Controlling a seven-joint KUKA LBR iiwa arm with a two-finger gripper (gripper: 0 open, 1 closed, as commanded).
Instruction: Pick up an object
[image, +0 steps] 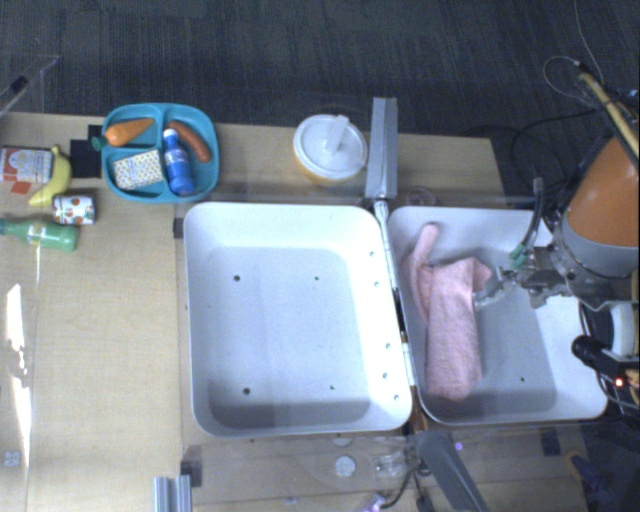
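Observation:
A pink cloth (448, 325) lies crumpled in the left half of the right white bin (535, 390), with one narrow end reaching up toward the bin's far wall. My gripper (493, 291) hangs low in that bin, right at the cloth's upper right edge. Whether it touches the cloth is unclear. The grey arm with its orange band (605, 205) comes in from the right, above the bin's far right corner.
The left white bin (290, 330) sits beside it, past a shared rim. Behind the bins stand a white lidded cup (330, 147) and a blue divided plate (160, 150) of toy food. A banana (52, 178), can (74, 209) and green bottle (40, 234) lie far left.

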